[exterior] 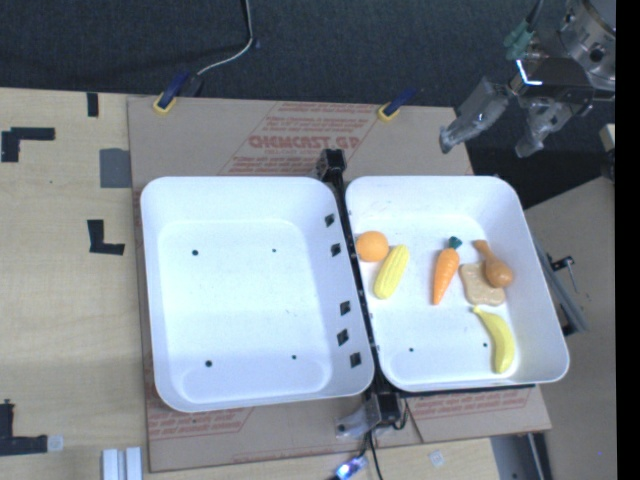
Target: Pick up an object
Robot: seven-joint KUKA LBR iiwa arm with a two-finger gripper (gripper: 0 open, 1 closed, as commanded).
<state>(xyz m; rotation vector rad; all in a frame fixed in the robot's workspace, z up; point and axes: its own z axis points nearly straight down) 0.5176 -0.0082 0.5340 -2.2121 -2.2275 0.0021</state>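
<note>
Your gripper (pixel 508 133) hangs upper right, fingers spread apart, gripping nothing. In the right bin (pixel 520 208): orange (pixel 371 246), corn (pixel 391 271), carrot (pixel 445 272), banana (pixel 498 339).

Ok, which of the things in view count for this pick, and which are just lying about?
For the pick:
- gripper, open, above the bench beyond the right bin
- in the right bin: orange, corn cob, carrot, chicken drumstick, bread slice, banana

Lying about:
- left bin
- cardboard sheet
- white cable
</note>
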